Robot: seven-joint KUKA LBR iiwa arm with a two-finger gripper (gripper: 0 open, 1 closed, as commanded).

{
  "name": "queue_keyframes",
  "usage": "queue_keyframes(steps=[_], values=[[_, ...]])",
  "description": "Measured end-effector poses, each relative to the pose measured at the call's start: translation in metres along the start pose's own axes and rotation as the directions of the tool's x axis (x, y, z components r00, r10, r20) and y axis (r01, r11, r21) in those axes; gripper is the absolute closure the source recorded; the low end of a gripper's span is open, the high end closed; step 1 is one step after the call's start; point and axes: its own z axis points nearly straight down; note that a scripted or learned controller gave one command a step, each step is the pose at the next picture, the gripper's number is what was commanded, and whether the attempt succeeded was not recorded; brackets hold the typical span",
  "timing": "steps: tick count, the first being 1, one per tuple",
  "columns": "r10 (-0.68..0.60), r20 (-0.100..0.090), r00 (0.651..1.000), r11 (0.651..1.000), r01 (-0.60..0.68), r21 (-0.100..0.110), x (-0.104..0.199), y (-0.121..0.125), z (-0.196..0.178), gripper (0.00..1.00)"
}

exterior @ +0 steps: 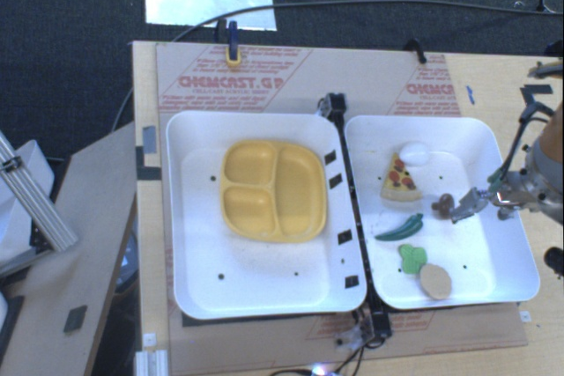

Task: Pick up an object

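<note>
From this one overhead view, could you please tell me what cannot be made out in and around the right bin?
- Gripper: small and blurred in the camera view; open or shut cannot be told.
- Small brown object by the gripper tip: too small to identify, and whether they touch is unclear.
- Arm: cut off by the right edge.
- White object above the pizza slice: blends into the right bin, so its shape is unclear.

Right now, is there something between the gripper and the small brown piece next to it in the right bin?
Nothing visible is in the way. The gripper sits right beside the brown piece. The pizza slice and the green pepper lie off to the sides.
</note>
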Motion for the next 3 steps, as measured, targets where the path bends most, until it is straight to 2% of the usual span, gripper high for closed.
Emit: queue_keyframes(steps=[1,2,3], values=[[-0.004,0.003,1.0,1.0,0.004,-0.012,0.001,0.003,-0.006,0.0],[-0.003,0.002,1.0,1.0,0.003,-0.01,0.002,0.011,0.038,0.0],[-0.002,0.002,1.0,1.0,0.002,-0.01,0.009,0.005,0.087,0.0]])
